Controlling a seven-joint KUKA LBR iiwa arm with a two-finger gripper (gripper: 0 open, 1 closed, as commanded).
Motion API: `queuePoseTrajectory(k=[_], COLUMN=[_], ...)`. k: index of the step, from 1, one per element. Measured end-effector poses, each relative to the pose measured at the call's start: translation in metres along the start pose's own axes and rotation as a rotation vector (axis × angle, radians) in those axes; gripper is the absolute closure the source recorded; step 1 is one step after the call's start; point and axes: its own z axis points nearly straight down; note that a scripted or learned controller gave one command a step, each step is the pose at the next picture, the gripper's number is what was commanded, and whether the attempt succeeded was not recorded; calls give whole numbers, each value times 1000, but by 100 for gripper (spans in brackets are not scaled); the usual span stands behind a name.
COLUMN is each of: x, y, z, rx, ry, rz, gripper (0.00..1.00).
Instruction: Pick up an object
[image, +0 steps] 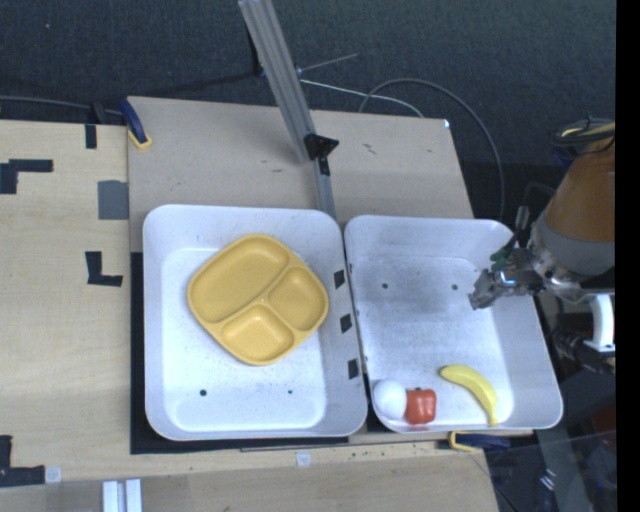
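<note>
A smooth yellow plate (258, 298) with three dips lies in the left bin (160, 330). The right bin (420, 250) holds a curved banana (472, 387), a red pepper (422, 405) and a round white ball (389, 400). The pincer (487, 290) hangs at the right bin's edge; its grip cannot be told.

Yellow divided plate (258, 298) sits flat in the left bin, three compartments facing up, turned at an angle. Down at the lower right, a curved yellow banana (472, 388) lies near the right bin's front wall, with a red pepper (422, 405) and white ball (389, 399) touching beside it.
</note>
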Motion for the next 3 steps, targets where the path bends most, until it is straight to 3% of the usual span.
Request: queuePoseTrajectory(k=[2, 3], x=[4, 55], y=[-5, 10], z=[-77, -82], rx=[2, 5], ry=[1, 3], rz=[1, -4], gripper=[100, 100])
